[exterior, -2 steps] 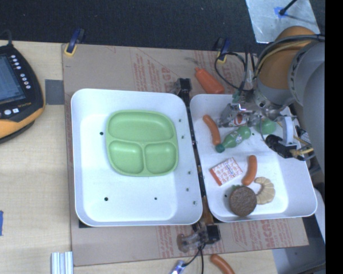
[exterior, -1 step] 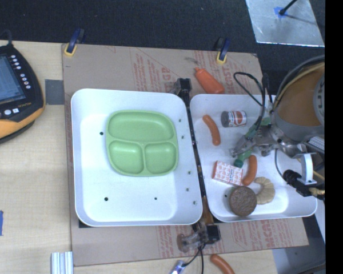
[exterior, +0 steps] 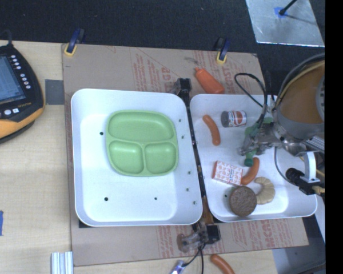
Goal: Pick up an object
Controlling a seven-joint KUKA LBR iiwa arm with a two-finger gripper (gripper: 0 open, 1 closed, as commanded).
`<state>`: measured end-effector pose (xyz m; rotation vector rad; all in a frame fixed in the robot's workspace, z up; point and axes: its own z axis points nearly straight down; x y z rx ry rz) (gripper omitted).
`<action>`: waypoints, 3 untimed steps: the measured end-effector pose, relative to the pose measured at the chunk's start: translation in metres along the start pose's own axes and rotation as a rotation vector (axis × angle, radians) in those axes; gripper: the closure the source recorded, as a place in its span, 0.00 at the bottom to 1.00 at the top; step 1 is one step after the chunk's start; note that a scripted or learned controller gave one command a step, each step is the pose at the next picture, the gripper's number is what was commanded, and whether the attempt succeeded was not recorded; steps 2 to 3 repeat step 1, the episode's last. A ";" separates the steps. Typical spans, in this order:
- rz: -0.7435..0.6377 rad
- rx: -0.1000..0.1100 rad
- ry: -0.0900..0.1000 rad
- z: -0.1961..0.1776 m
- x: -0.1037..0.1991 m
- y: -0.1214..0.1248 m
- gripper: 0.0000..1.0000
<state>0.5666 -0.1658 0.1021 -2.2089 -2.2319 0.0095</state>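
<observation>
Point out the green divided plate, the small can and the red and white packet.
green divided plate (exterior: 142, 141): camera view, on its central ridge.
small can (exterior: 234, 119): camera view, on its label side.
red and white packet (exterior: 228, 173): camera view, on its flat top face.

You're in a robotics lab: 2 shallow white plastic bins (exterior: 80, 153) on clamped brown cardboard (exterior: 154, 64), an orange-edged teach pendant (exterior: 11, 96) alongside.

My grey arm with its orange band (exterior: 302, 99) runs off the right edge, my gripper (exterior: 252, 146) is too blurred to read its fingers, the orange sausage (exterior: 222, 263) below the bins is cut by the bottom edge, and the small can's (exterior: 234, 119) label is illegible.
</observation>
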 end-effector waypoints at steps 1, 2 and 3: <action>0.003 -0.003 0.003 -0.091 0.088 -0.016 1.00; 0.003 -0.003 0.003 -0.091 0.088 -0.016 1.00; 0.003 -0.003 0.003 -0.091 0.088 -0.016 1.00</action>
